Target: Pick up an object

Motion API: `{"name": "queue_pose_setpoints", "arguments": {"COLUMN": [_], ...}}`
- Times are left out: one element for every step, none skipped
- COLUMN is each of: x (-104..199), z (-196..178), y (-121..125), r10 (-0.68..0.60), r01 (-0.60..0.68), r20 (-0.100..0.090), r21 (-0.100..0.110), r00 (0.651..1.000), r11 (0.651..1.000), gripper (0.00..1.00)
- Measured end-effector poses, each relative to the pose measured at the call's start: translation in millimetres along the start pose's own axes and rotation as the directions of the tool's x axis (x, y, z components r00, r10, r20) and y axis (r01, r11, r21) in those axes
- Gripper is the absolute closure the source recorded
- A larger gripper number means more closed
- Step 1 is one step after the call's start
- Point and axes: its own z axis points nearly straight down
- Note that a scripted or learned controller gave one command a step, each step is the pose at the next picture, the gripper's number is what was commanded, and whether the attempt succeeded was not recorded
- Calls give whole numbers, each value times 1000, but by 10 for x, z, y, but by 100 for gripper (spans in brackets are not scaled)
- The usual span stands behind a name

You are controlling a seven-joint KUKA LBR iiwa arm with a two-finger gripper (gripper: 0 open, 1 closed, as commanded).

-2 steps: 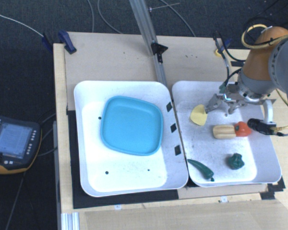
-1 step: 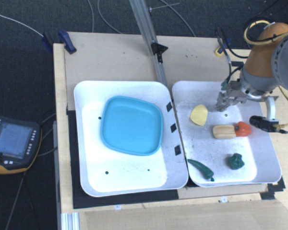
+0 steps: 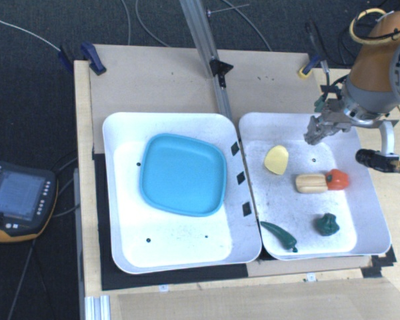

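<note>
The claw (image 3: 315,136) hangs over the far part of the right bin (image 3: 367,239), just above the bin floor, and whether it is released or clenched I cannot tell from this slanted view; nothing shows in its grip. The things it could pick all lie in that right bin: a yellow piece (image 3: 277,159) nearest, just toward the near-left of the claw; a tan block (image 3: 311,183) touching a red-orange piece (image 3: 337,179) in the middle; a small dark green lump (image 3: 327,224) nearer the front; and a green pepper (image 3: 280,235) lying on the front-left rim. The left bin (image 3: 120,245) carries a blue plate (image 3: 183,173), well apart from the arm. The main risk, as I judge it, is that the claw comes down on bare bin floor, since it sits beside the yellow piece rather than over it. A closing there would catch nothing. The yellow piece looks rounded and could slip sideways if pinched off-centre. Going for the tan block could nudge the red-orange piece touching it and spoil the grip. The pepper on the rim could be knocked over the edge onto the bench (image 3: 153,72).
</note>
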Motion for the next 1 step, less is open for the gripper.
{"name": "queue_pose_setpoints", "arguments": {"x": [76], "z": [-585], "y": [65], "r10": [0], "r01": [0], "r20": [0], "r21": [-1], "r00": [1000], "r11": [1000], "gripper": [100]}}
